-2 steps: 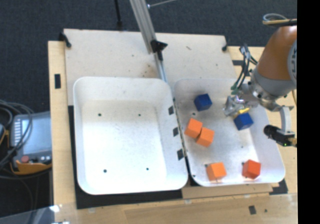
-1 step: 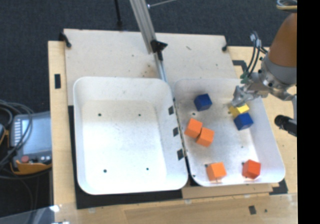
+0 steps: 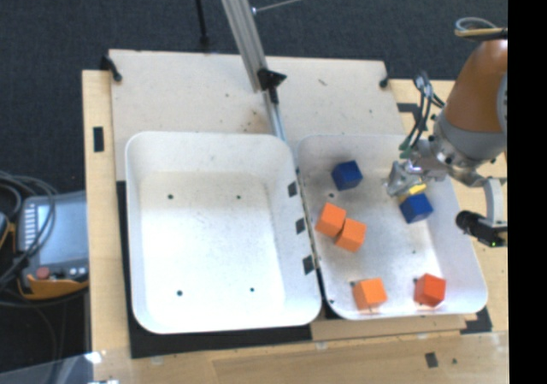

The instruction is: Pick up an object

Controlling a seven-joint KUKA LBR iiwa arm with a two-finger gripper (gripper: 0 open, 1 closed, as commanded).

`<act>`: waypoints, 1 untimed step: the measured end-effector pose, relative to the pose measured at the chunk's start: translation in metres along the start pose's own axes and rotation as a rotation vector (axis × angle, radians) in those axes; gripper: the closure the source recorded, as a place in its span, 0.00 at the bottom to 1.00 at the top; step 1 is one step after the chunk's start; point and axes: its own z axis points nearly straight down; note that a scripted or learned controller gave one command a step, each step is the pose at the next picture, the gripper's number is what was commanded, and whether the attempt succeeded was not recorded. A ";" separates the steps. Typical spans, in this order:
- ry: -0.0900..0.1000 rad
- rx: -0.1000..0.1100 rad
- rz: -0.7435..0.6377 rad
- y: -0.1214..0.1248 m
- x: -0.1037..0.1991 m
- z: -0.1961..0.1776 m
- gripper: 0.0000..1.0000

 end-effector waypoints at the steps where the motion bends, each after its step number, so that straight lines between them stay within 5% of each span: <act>1: 0.001 -0.004 -0.003 -0.017 0.039 -0.010 1.00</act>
